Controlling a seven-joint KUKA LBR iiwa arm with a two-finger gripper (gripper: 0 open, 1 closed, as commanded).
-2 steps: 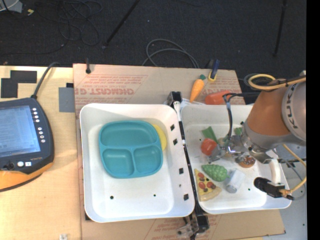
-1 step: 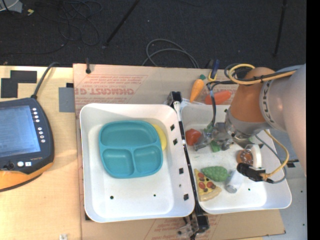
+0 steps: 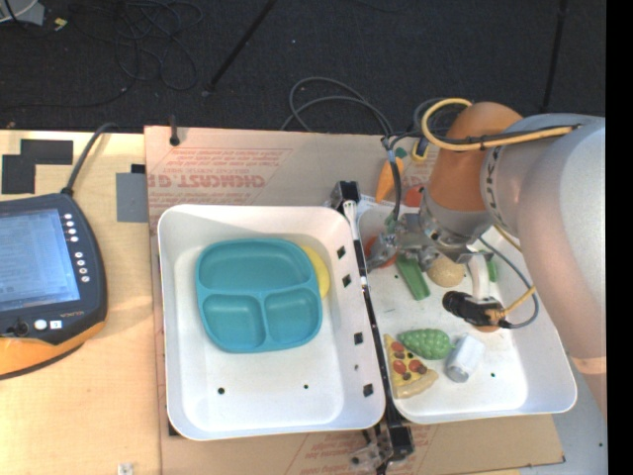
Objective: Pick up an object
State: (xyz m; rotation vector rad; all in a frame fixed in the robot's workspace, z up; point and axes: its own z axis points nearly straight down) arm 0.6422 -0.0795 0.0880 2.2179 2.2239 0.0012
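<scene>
Pizza slice (image 3: 407,366) lower right; green stick (image 3: 413,281), long axis slanting down-right, just under my claw (image 3: 420,255) at right-centre; claw opening and hold: cannot tell.

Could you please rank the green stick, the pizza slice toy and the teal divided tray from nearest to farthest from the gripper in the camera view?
1. Green stick, just below the gripper, right bin.
2. Pizza slice toy, right bin's front.
3. Teal divided tray, left bin.

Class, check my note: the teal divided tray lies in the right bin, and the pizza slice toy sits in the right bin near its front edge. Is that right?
One slip. The camera view shows the teal divided tray in the left bin, not the right. The pizza slice toy does sit in the right bin near its front edge.
</scene>
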